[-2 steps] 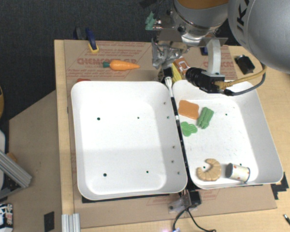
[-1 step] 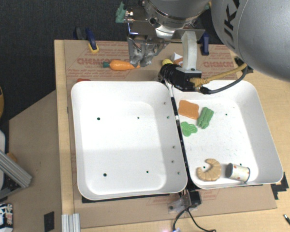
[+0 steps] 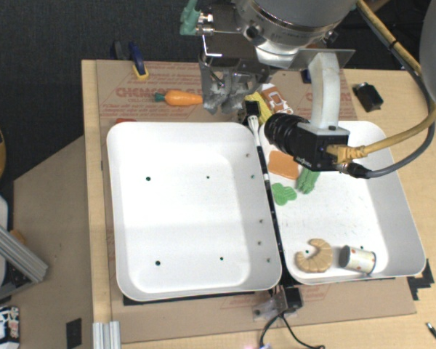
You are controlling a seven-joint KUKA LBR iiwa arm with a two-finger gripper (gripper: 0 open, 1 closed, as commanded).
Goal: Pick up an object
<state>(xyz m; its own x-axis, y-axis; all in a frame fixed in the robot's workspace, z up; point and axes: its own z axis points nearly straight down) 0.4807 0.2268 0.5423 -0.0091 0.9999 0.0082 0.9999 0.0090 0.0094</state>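
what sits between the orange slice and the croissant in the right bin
In the camera view, a green toy piece lies between the orange slice and the croissant; below it, bare white floor of the right bin.

Arm over two white bins on the worktop

The pincer (image 3: 229,93) hangs above the far rim; the right bin (image 3: 392,224) holds a croissant (image 3: 314,256) and green toys (image 3: 283,193).

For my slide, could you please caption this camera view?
KUKA arm's gripper poised behind the bins; croissant and orange wedge lie in the right bin.
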